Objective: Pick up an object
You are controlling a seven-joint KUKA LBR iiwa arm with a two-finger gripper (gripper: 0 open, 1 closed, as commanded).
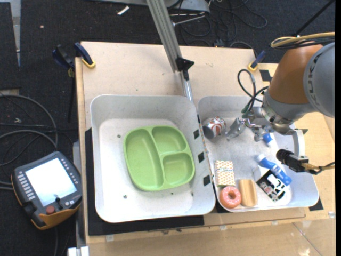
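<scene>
We found the gripper (235,128) low in the right bin (306,199), just beside the red-and-white ball (214,126) near its back left corner. Its state we could not tell. Approach seemed underway; next, we judged, closing around the ball.

You are seeing a divided plate (159,158) lying in the left bin (106,116); in the right bin (306,193), a ball (214,126) is lying behind a wafer (224,172), doughnut (230,196) and bun (248,192).
</scene>
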